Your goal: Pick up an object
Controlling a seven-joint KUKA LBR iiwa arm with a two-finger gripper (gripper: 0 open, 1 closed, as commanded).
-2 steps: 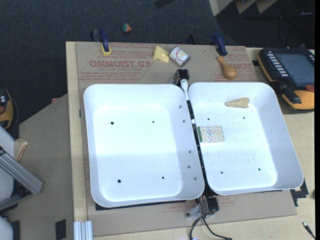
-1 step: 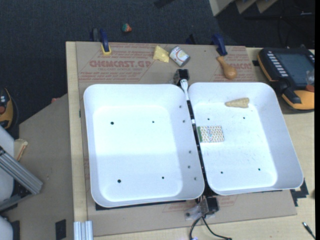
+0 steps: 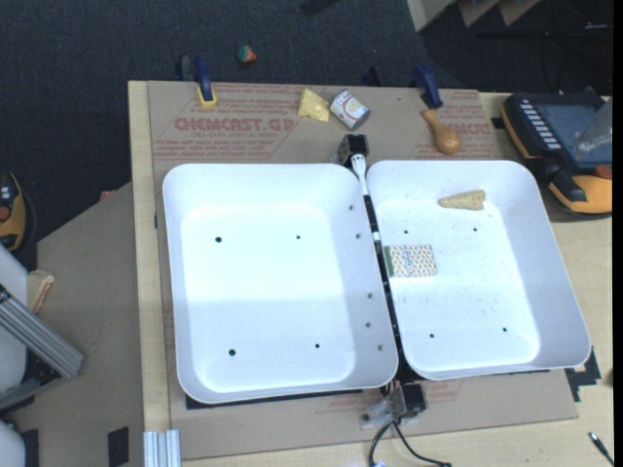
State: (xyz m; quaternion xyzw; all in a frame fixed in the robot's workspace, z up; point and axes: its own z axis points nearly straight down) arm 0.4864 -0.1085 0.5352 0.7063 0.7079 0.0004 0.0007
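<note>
Claw width: cannot tell. The flat patterned card (image 3: 410,261), just beside the right bin (image 3: 487,305) wall, may resist pinching; the tan wedge (image 3: 462,200) could skid away.

One fixed camera looks down at a slant on the bench (image 3: 292,115). It sits well back, taking in both white bins (image 3: 195,193) whole.

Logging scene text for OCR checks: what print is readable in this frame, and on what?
"CHEMCAST G P": red print on the brown board under the bins, far left; the last letters are uncertain.
Red print on the board's far right: too blurred to read.
Small patterned card in the right bin: pattern only, nothing legible.
Small box on the board: markings too small to read.
Handheld pendant at right: keys unreadable.
</note>
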